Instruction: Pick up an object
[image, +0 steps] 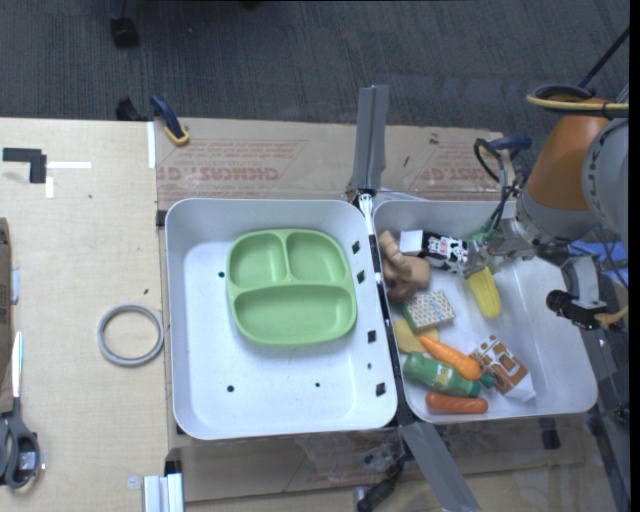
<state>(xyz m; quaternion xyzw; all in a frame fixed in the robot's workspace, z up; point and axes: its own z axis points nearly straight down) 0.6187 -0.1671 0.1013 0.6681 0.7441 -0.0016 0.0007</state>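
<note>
The right bin (560, 395) holds several toy foods. A yellow corn cob (485, 293) lies near the bin's middle, tilted, with its upper end just under my gripper (478, 262). The gripper hangs low over the bin's back part, coming in from the grey arm with the orange band (560, 165) at the right. A black-and-white cow toy (445, 249) sits just left of the gripper. Whether the gripper touches the corn cannot be told from this view.
Along the right bin's left side lie a white cube (410, 240), a brown toy (402, 270), a speckled block (430, 310), a carrot (450, 353), a green bottle (440, 372), a red sausage (457, 404) and a brown-and-white packet (500, 366). A green divided plate (292, 285) lies in the left bin (200, 390).
</note>
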